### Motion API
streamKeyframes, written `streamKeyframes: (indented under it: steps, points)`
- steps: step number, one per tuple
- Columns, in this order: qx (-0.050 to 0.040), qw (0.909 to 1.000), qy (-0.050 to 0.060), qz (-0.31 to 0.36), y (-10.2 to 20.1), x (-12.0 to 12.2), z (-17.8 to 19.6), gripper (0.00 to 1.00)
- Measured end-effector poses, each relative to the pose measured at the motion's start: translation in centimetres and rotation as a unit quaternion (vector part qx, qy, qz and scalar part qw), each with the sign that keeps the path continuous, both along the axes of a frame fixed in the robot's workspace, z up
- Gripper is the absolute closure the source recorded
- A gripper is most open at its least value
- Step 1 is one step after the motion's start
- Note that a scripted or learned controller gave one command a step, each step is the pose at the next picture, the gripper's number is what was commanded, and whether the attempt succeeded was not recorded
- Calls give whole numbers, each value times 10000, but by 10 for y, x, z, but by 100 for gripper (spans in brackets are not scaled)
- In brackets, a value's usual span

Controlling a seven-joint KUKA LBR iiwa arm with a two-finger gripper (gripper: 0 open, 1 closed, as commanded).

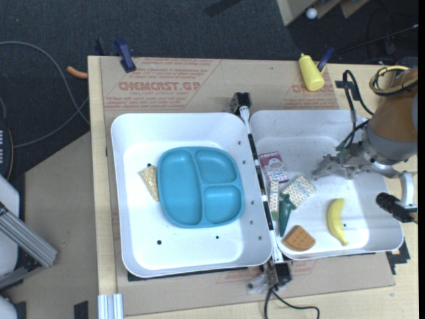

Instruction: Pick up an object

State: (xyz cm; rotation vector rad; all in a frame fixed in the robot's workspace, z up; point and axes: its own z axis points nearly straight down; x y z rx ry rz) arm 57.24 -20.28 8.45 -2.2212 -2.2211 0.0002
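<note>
**Arm over the right bin, objects lying loose**

We saw the gripper (340, 165) low over the right white bin (312, 128), but we could not tell its state. A yellow plastic banana (337, 220) lay just below it, apart from it. Nearer the divider lay a patterned packet (299, 190), a green pepper (284, 212) and a brown waffle-like piece (298, 238). The left white bin (133, 151) held a blue sectioned plastic tray (199, 185).

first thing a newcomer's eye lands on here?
The blue divided tray, sitting mid left bin. Next the banana in the right bin, with a waffle and small packets along that bin's left wall. The arm reaches in over the right bin's right side.
</note>
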Motion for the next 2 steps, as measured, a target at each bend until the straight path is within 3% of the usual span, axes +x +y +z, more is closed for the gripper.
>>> streamKeyframes:
  steps: [1, 2]
  points:
    - [5, 10000, 6, -5, 21, -68, 0, 0]
    - [0, 10000, -6, -6, 21, -67, 10, 100]
